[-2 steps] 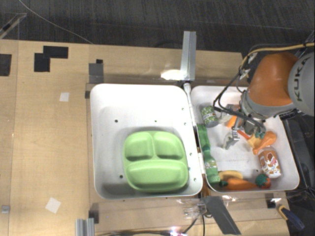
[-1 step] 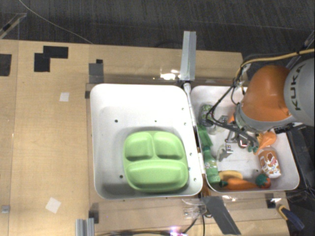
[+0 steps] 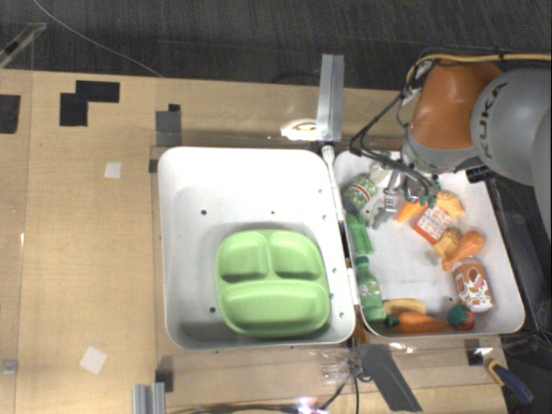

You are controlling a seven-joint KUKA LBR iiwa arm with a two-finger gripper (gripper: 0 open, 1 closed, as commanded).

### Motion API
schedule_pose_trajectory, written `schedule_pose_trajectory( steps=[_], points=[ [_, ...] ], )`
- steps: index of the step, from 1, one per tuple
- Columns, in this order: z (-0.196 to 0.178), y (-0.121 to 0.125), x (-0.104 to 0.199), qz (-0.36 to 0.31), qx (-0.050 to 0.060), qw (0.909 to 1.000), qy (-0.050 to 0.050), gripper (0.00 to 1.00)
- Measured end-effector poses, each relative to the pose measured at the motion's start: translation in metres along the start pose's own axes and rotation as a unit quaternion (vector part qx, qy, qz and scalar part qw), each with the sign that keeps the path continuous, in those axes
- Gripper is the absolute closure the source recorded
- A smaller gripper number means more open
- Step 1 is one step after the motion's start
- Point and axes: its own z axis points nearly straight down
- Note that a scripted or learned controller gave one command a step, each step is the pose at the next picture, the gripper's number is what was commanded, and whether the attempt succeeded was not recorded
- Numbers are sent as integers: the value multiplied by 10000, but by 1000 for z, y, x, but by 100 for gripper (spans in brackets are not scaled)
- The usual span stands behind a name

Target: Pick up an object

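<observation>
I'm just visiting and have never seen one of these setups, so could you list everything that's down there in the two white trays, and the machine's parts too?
left bin: 1, white, left half of the bench
compartment tray: 1, light green, lying in the left bin toward its near side
right bin: 1, white, beside the left bin
green bottle: 1, green, lying along the right bin's left wall
green-label can: 1, green and white, far left corner of the right bin
orange snack packets: a few, orange and yellow, far right part of the right bin
red-label jar: 1, red and white, right side of the right bin
banana: 1, yellow, near edge of the right bin
carrot: 1, orange, near edge, in front of the banana
arm: 1, grey with orange band, over the right bin's far side
gripper: 1, metallic, low beside the can
</observation>
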Motion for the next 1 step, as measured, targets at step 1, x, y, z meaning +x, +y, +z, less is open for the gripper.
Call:
schedule_pose_trajectory(
  steps=[1],
  points=[
    [-16,0,-5,-25,15,10000,-82,100]
  ],
)
